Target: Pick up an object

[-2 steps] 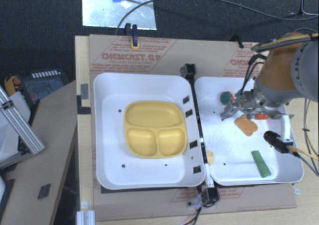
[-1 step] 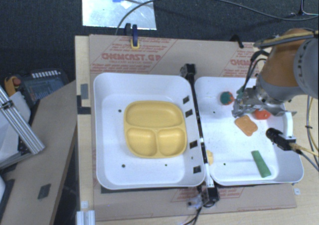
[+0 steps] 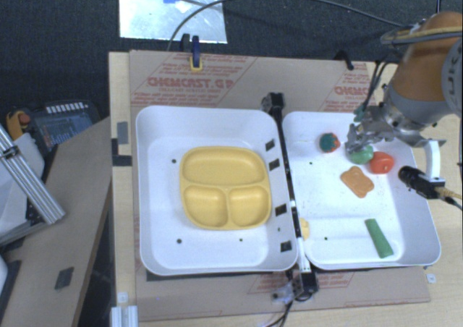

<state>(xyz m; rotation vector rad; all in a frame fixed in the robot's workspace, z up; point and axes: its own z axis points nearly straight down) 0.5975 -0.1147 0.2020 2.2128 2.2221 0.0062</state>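
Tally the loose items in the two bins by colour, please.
Yellow divided tray: 1
Teal-and-red piece: 1
Green piece under the end effector: 1
Red-orange piece: 1
Orange piece: 1
Green block: 1
Total: 6

The arm (image 3: 427,65) is cut off by the right edge. The gripper (image 3: 359,146) covers most of a green object (image 3: 362,153) in the right bin (image 3: 412,249); that object's shape cannot be told. Equipment at far left (image 3: 22,181) is cropped.
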